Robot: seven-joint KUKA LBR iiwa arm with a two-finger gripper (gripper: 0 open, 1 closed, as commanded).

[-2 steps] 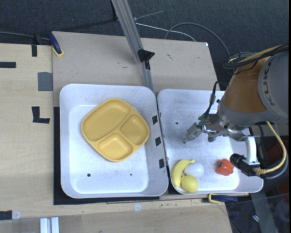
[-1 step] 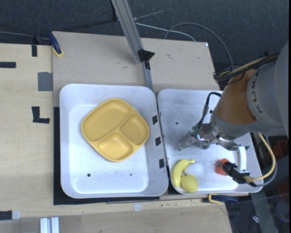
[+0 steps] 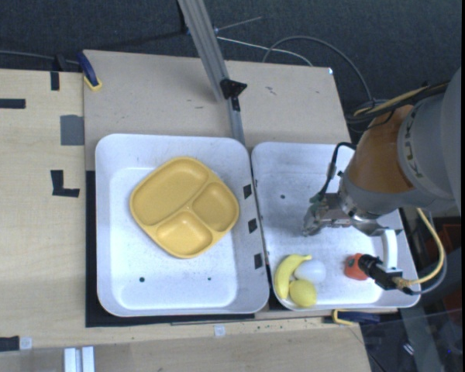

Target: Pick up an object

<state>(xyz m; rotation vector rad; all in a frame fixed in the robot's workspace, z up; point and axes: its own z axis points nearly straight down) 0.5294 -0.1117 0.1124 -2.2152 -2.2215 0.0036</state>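
Banana (image 3: 287,272) is my likeliest pick: it lies at the lower edge of the right bin (image 3: 291,169), toward the lower centre of the frame, curved, with its long axis running from upper right down to lower left. Touching it on its right are a pale whitish ball (image 3: 312,270) and a yellow lemon-like fruit (image 3: 303,292). My tool (image 3: 316,222) hangs over the middle of the same bin, so the banana sits below and slightly left of it in the frame, near but apart. I can't tell how wide the tool stands; the wrist hides it, and I see nothing held. A small orange-red object (image 3: 356,266) lies to the lower right of the tool. The left bin (image 3: 116,285) carries a yellow divided plate (image 3: 184,206), well apart from the tool.
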